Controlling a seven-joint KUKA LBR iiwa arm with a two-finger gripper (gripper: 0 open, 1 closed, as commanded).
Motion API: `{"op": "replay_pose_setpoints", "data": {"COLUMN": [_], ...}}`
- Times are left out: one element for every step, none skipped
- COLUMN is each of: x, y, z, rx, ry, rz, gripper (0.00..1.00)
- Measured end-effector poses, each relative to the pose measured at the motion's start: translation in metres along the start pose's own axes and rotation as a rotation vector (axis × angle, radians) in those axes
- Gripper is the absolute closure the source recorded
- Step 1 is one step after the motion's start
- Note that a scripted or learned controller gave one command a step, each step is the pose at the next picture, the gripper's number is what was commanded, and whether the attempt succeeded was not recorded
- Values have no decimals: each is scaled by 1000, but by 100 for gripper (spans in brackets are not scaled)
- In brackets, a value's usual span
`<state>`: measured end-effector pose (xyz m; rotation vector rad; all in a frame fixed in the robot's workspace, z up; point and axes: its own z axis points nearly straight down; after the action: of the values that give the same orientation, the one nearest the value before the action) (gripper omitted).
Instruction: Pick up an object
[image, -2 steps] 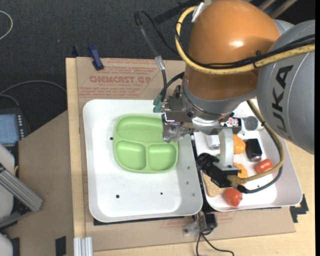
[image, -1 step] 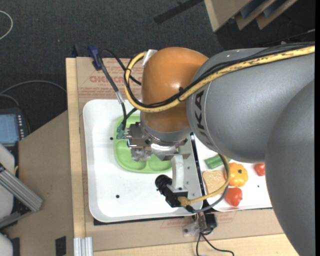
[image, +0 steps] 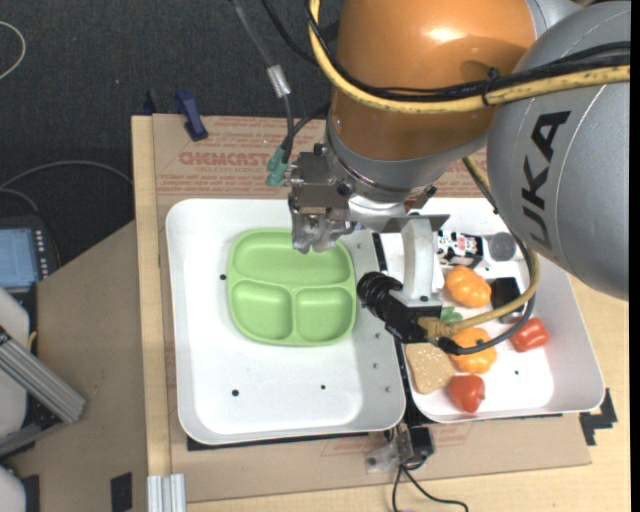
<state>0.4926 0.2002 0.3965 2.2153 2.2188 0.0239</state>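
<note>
On the brown bench (image: 148, 300), the left shallow white plastic bin (image: 200, 385) holds a single pale green three-compartment plastic plate (image: 270, 300), lying flat and right way up towards the bin's far right. The plate is nearly as deep as it is wide, its slightly longer axis running left to right. Its one large compartment faces the far wall and its two small ones face the near edge. The tool (image: 316, 238) hangs over the plate's far right rim, close above it or touching it. Whether it is open or closed cannot be told from this angle, and nothing is seen in its grip.

The risk appears to lie in that thin rim. A bite taken so far off centre could slip off, or lift one corner so the plate tilts and drops back. To the right, the second white bin (image: 572, 388) carries orange toy peppers (image: 467, 287), a tan toast slice (image: 432, 368) and a red toy tomato (image: 466, 392), none near the tool.
</note>
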Motion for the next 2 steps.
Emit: {"op": "replay_pose_setpoints", "data": {"x": [-68,-61], "y": [-13,-15], "z": [-23,38], "rx": [10,23], "ry": [-6,-9], "rz": [7,2], "gripper": [100,100]}}
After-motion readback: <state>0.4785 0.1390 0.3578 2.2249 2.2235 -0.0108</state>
